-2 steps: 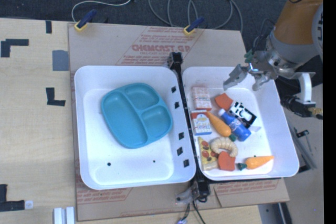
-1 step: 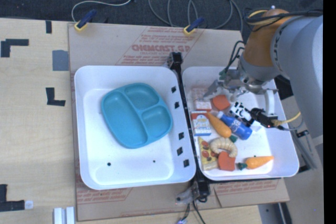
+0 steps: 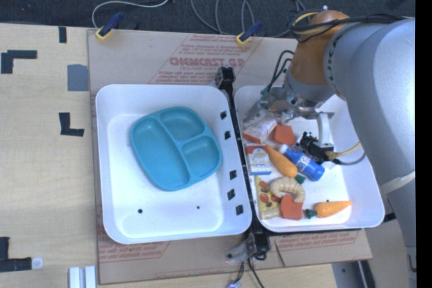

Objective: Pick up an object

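**White bins, blue tray on the left, toy food on the right**

White plastic forms 2 shallow bins set side by side on a cardboard sheet. The left bin is occupied by 1 blue tray with 3 compartments, laid flat and turned at an angle.

The right bin is loaded with small items. A small carton is placed near the dividing wall. An orange block is seen above a blue bottle, which is lying on its side. A croissant is positioned lower down, and a toy carrot is lying near the front edge, apart from the rest.

The grey arm is extended over the right bin's far end. The gripper is located just above the orange block; whether it is parted or closed cannot be told.
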Robot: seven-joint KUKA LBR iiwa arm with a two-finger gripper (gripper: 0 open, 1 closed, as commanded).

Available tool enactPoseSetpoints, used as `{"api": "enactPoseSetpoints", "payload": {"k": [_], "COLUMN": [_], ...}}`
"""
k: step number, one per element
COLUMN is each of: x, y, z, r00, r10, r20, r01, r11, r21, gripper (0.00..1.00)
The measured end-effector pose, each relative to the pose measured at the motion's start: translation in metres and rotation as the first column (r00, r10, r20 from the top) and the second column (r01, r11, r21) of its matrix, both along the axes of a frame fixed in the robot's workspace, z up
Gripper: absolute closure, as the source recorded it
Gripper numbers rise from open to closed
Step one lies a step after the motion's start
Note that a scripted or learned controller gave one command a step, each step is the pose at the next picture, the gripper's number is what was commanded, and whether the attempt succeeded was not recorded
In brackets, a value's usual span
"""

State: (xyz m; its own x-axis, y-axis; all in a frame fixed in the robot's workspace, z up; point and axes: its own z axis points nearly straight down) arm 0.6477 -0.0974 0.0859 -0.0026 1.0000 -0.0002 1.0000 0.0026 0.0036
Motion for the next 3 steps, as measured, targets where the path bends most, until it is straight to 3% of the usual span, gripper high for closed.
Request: {"api": "enactPoseSetpoints", "payload": {"k": [1, 2, 3], "x": [0.022, 0.022, 0.022], "y": [-0.012, -0.011, -0.011], "z": [0.000, 0.010, 0.010], "r00": [1.000, 1.000, 1.000], "r10": [0.000, 0.001, 0.001], "r20": [-0.001, 0.000, -0.001], "r01": [0.000, -0.001, -0.001], "r11": [1.000, 1.000, 1.000], "r21": [0.000, -0.001, -0.001], "gripper": [0.00, 1.00, 0.00]}}
